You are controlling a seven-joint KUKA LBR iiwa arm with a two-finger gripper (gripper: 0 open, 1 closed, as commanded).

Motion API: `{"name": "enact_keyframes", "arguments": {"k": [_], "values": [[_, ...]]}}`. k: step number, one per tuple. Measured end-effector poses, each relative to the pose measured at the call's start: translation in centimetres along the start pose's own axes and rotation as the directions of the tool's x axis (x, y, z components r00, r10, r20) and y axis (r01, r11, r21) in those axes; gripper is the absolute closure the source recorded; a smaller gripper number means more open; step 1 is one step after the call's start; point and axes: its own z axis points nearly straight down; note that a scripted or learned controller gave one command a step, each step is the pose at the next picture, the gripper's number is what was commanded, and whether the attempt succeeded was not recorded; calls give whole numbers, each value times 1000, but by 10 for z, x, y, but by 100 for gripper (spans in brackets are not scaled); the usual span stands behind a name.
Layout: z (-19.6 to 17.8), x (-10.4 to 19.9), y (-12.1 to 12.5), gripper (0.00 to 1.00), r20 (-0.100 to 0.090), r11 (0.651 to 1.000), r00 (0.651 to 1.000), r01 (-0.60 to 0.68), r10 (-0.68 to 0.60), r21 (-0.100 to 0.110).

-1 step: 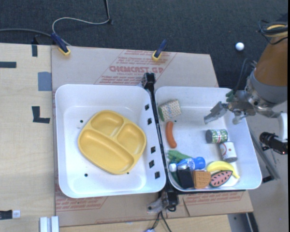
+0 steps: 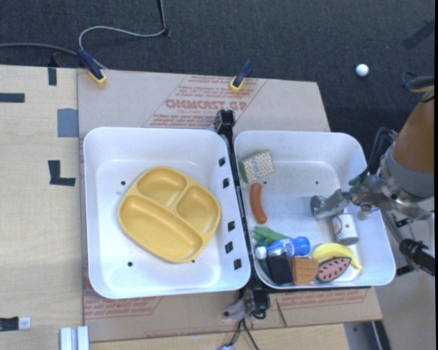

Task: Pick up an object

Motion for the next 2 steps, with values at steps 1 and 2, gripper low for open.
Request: {"name": "enact_keyframes", "arguments": {"k": [1,2], "values": [[17,109,-1,0,-1,1000,1000,2,-2,-1],[96,57,-2,0,0,1000,1000,-1,1,2]]}}
